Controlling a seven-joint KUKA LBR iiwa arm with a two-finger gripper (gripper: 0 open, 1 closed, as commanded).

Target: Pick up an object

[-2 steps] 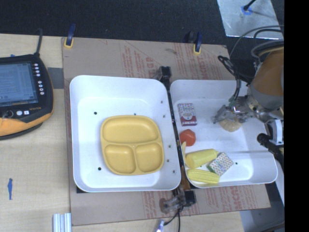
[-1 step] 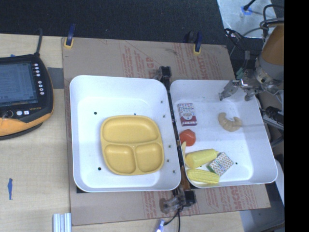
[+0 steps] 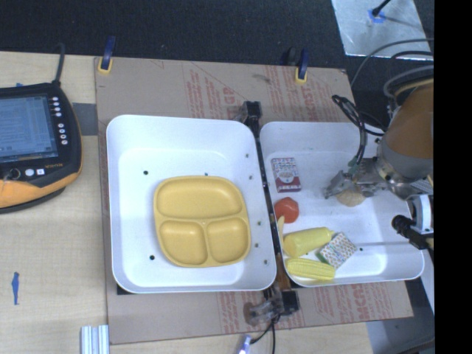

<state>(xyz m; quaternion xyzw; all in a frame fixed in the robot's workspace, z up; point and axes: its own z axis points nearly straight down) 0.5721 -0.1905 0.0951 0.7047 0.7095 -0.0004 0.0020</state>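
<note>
From above, my jaws (image 3: 352, 188) sit low in the right bin (image 3: 383, 271), over a small tan object (image 3: 354, 197); I cannot tell whether they grip it. Nearby lie a red carton (image 3: 285, 174), a tomato (image 3: 287, 209) and 2 corn cobs (image 3: 307, 240); the left bin (image 3: 125, 198) holds a yellow divided tray (image 3: 201, 220).

Right bin's (image 3: 310, 133) far half open, corn (image 3: 307, 240), tomato (image 3: 287, 209) crowding near-left corner

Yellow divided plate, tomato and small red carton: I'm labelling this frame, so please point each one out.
Yellow divided plate (image 3: 200, 220): camera view, on the ridge where its compartments meet.
Tomato (image 3: 287, 209): camera view, middle of its red top.
Small red carton (image 3: 285, 174): camera view, centre of its printed face.
</note>
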